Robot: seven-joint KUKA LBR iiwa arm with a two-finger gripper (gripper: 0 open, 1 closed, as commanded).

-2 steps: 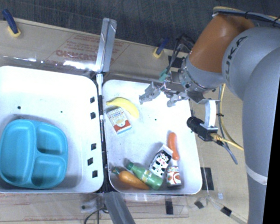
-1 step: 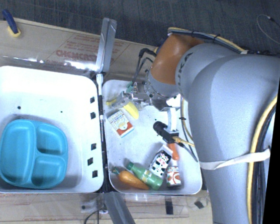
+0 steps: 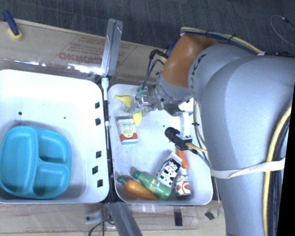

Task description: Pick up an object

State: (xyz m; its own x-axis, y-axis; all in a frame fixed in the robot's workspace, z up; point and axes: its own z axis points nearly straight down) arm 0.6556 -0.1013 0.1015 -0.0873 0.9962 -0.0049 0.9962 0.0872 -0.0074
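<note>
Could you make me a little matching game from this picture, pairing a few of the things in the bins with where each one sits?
Things:
1. blue divided tray
2. small carton
3. green bottle
4. gripper

Places:
A. near the front edge of the right bin, beside the carrot
B. upper part of the right bin, by the yellow pieces
C. in the left bin
D. left side of the right bin, lying flat

Pairs: 1-C, 2-D, 3-A, 4-B
</note>
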